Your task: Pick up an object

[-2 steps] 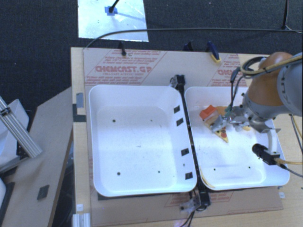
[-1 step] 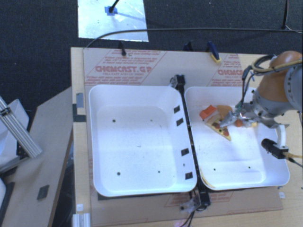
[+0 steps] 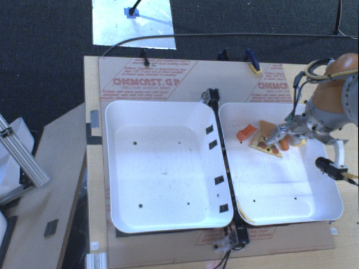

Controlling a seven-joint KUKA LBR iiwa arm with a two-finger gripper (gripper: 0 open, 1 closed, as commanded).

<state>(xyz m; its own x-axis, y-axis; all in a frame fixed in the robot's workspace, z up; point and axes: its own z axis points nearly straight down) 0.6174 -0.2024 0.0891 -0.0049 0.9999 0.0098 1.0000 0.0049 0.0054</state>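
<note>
In the right bin (image 3: 314,206), near its far wall, lie a small orange-red block (image 3: 245,133) and a flat pizza-slice toy (image 3: 267,144) with red toppings. Beside the slice's right end are a small red piece (image 3: 284,145) and a yellowish piece (image 3: 298,142). My gripper (image 3: 279,134) reaches in from the right and hangs low over the slice's right end, right at the small pieces. Its fingers are too small and cluttered to read, and nothing is clearly lifted.
The left bin (image 3: 120,167) sits beside the right one, with a black clip strip (image 3: 220,156) along their shared wall. A grey-and-orange arm body (image 3: 336,94) fills the right edge. A metal sheet (image 3: 132,15) lies at the back, and a blue clamp (image 3: 253,61) holds the board.
</note>
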